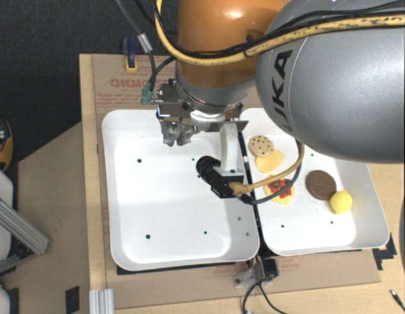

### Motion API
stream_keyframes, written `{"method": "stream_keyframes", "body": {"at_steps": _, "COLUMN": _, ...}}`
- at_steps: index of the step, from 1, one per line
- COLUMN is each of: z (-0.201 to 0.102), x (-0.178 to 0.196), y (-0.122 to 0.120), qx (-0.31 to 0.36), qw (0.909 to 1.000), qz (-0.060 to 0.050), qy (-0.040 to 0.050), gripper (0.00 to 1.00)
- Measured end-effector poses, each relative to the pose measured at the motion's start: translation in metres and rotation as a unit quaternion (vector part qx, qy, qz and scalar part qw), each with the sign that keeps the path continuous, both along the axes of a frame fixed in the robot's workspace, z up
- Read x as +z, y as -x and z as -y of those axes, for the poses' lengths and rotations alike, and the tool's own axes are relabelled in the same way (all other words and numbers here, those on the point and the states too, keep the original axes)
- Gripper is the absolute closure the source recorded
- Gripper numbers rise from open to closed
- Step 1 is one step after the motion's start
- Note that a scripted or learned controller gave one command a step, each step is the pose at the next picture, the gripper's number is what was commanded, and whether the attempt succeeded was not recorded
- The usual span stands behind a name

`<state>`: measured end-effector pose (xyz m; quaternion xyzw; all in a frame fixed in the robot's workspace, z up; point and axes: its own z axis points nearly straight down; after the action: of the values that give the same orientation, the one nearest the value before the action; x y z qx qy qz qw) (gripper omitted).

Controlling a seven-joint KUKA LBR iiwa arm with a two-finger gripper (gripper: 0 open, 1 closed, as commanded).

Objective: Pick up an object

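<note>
The right bin holds several small items: a round tan cracker, a pale yellow piece just below it, a red and yellow flat item, a brown disc and a yellow ball. My gripper hangs over the far part of the left bin, well to the left of all these items, and I see nothing in it. The big grey arm with its orange band covers the far end of the right bin.
A black fitting with a cable hangs from the wrist over the divide between the bins. Both bins rest on a cardboard sheet. A blue clamp sits at its far edge, and metal framing stands at the left.
</note>
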<state>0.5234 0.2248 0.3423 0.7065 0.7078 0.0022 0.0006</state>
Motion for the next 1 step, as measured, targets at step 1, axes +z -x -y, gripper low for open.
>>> {"method": "stream_keyframes", "body": {"at_steps": 1, "z": -0.0003, "x": 0.0432, "y": 0.0325, "qx": 0.000, "qw": 1.0000, "qz": 0.001, "qy": -0.0006, "gripper": 1.00}}
